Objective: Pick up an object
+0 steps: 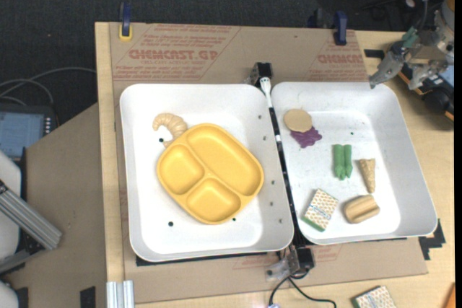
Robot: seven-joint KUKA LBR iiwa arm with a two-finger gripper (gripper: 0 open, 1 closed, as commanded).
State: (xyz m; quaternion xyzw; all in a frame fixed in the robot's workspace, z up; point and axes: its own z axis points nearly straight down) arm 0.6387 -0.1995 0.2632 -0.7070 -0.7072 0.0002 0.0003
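Observation:
The right bin (404, 119) holds several small items: a tan round disc (297, 120) touching a purple cluster (308, 137), a green piece (341, 160), a small beige cone (368, 174), a patterned square packet (320, 209) and a brown bread roll (359, 208). In the left bin (137, 155) a yellow divided plate (208, 172) lies beside a pale curled croissant-like piece (170, 124). My gripper (382, 70) hovers just beyond the right bin's far right corner, above the bench, apart from every item. Nothing is visible in it.
A black divider (274, 141) runs between the two bins. Blue clamps (126, 19) (339, 27) pin the cardboard sheet at the back. Cables and equipment (437, 76) crowd the far right. A patterned packet (372, 297) lies off the bench front.

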